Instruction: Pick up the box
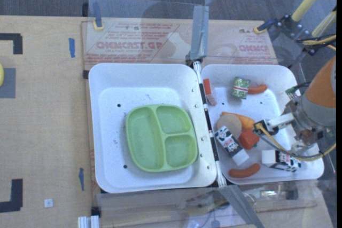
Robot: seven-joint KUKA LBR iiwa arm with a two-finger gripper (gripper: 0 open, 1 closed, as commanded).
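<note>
- The tabletop (pixel 43 131) is pale wood-grain board, with two shallow white plastic bins side by side on it.
- The left bin (pixel 101 88) has smooth rounded corners and holds a matte green plate (pixel 161 138), rounded-rectangular and moulded into three compartments.
- The right bin (pixel 275 75) holds the clutter. Taking the green plate as landmark, everything below lies to its right, across the rim between the bins.
- The box (pixel 230 143) is a small carton printed in black-and-white cow patches with a white end, lying tilted, just beside the rim nearest the plate.
- Touching the box: a red block (pixel 249 140) and, above it, an orange carrot-shaped piece (pixel 245 120).
- A glossy red sausage (pixel 244 171) lies below the box; another (pixel 257 89) sits farther up beside a green printed can (pixel 240 87).
- The end effector (pixel 281 158) is far right of the plate, low over the bin's far side, apart from the box; whether its fingers are open or closed cannot be told.
</note>
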